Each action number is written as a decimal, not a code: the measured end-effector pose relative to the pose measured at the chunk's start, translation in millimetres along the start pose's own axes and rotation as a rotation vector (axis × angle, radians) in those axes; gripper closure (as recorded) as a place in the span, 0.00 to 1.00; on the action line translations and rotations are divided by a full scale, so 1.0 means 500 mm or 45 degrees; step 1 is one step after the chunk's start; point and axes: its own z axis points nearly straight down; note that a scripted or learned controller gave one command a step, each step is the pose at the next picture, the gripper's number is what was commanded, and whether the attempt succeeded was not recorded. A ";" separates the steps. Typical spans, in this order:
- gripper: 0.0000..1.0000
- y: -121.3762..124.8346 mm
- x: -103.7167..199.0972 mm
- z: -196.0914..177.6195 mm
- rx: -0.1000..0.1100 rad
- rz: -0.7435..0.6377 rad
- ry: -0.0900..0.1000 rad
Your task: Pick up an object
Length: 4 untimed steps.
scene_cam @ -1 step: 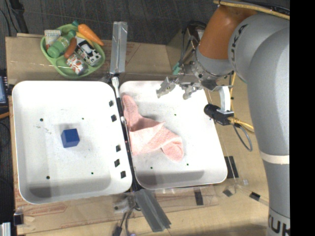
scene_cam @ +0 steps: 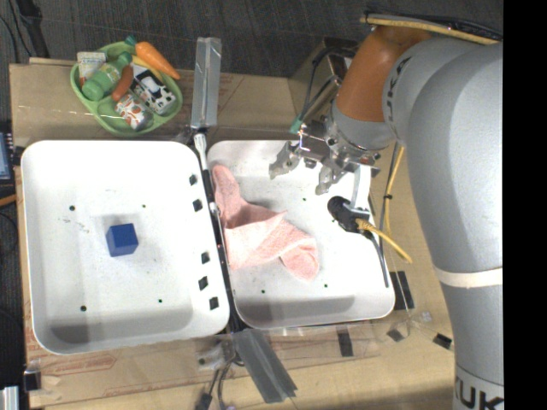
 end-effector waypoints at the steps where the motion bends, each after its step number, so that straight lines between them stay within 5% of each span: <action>1: 0.00 -0.060 -0.030 0.213 -0.007 -0.201 0.001; 2: 0.00 -0.064 -0.091 0.212 -0.005 -0.186 0.001; 3: 0.00 0.077 -0.045 0.179 -0.007 0.078 0.001; 4: 0.00 0.034 0.047 0.053 -0.006 0.139 0.002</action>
